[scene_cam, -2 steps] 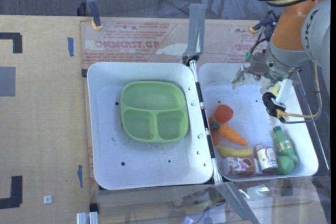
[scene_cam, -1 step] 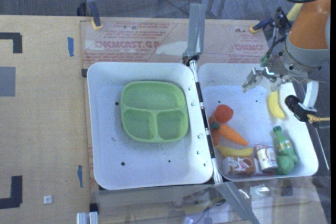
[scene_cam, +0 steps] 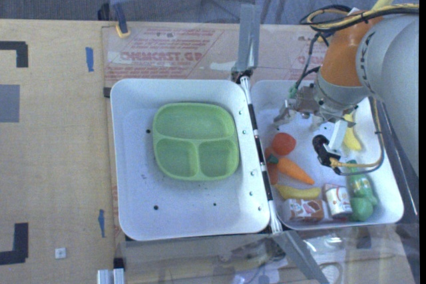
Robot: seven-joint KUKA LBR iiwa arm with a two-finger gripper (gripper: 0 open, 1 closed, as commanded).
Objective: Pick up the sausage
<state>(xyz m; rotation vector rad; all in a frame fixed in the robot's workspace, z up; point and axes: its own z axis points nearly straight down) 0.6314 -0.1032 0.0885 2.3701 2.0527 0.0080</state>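
A reddish-brown piece that may be the sausage (scene_cam: 271, 174) lies against the left wall of the right bin (scene_cam: 389, 209), partly under the carrot (scene_cam: 293, 170). My gripper (scene_cam: 307, 110) hangs over the back half of that bin, below the orange wrist band. It is above and to the right of the red tomato (scene_cam: 284, 143) and well apart from the sausage. The wrist body hides the gripper's tips.
The right bin also holds a banana (scene_cam: 298, 191), a small can (scene_cam: 337, 201), a carton (scene_cam: 305, 210), a green item (scene_cam: 363, 204) and a yellow item (scene_cam: 351, 140). A green divided plate (scene_cam: 196, 140) lies in the left bin (scene_cam: 133, 196). A black cable (scene_cam: 323, 149) loops under the wrist.
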